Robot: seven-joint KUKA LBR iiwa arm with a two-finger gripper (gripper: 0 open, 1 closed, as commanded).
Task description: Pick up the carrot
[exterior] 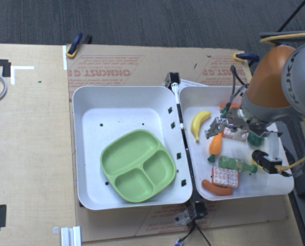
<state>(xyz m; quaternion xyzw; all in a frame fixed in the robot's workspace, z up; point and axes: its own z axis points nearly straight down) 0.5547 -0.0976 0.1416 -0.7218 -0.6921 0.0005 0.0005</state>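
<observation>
The carrot (215, 144) is a short orange piece lying in the right bin (275, 188), just right of the banana (199, 124). My gripper (215, 130) hangs over the carrot's upper end, at or just above it, reaching in from the right. The grey arm with its orange band (273, 78) covers the bin's far right part. Whether the gripper touches the carrot cannot be made out.
Around the carrot lie a green packet (235, 163), a red-and-white box (225, 177) and a reddish sausage (216, 188) at the front. A small packet (235, 134) sits under the wrist. The left bin (91, 137) holds a green divided plate (138, 165).
</observation>
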